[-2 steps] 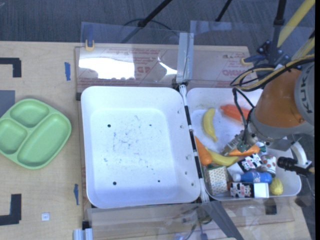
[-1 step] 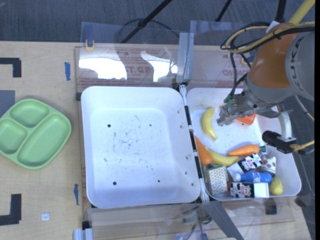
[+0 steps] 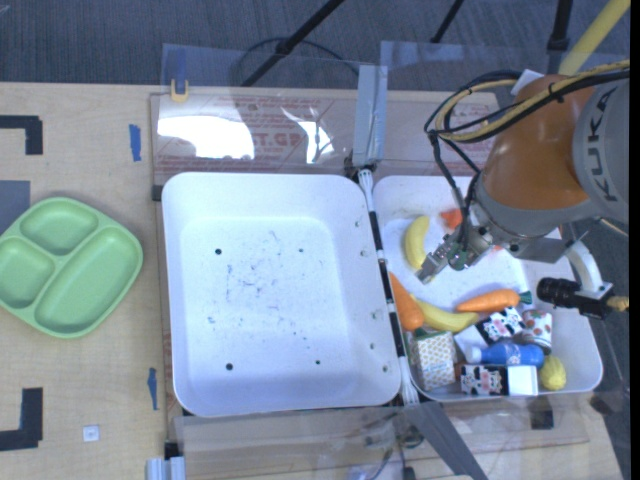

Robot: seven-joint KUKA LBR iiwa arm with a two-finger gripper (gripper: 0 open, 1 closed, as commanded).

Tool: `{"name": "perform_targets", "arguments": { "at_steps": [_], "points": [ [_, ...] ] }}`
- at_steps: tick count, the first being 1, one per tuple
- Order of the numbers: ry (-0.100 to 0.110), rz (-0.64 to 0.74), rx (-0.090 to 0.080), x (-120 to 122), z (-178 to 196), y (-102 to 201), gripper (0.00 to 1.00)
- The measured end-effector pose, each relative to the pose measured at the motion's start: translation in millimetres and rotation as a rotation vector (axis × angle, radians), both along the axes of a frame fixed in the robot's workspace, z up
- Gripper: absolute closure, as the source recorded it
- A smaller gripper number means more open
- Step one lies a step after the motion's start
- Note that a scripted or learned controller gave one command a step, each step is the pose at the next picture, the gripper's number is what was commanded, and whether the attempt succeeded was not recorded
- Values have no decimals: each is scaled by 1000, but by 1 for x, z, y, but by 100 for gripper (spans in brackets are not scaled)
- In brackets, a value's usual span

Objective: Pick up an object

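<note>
- Tool (image 3: 437, 265) hangs low over the right bin (image 3: 590, 353), just right of a small banana (image 3: 415, 240) near the bin's upper left; cannot tell its state, and nothing shows gripped in it
- Arm's orange band (image 3: 535, 153) sits above and right of the tool, with black cables looping over it
- Right bin holds the clutter: a second, longer banana (image 3: 447, 317) curving below the tool, a carrot (image 3: 489, 300) lying just above that banana, and another orange piece (image 3: 405, 306) against the bin's left wall
- Lower part of the bin: a blue bottle (image 3: 510, 353), a black-and-white patterned carton (image 3: 482, 378), a lemon (image 3: 553, 373) at the right end
- Left bin (image 3: 200, 208) shows faint blue scribble marks on its floor
- Green divided plate (image 3: 65, 266) rests on the bench (image 3: 70, 398), well left of both bins
</note>
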State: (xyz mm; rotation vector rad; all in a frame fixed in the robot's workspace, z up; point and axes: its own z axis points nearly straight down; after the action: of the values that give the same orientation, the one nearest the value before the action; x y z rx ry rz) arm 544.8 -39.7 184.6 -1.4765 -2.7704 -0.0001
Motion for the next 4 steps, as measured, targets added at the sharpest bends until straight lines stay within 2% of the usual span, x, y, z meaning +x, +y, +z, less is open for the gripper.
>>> {"name": "perform_targets", "arguments": {
  "at_steps": [1,2,3,4],
  "points": [
    [-5,-88,-1,56,0,62,100],
    [-6,-221,-2,102,42,64,100],
    [-5,-576,-2,122,105,90,100],
    [2,-508,-3,121,61,182,100]
  ]
}}
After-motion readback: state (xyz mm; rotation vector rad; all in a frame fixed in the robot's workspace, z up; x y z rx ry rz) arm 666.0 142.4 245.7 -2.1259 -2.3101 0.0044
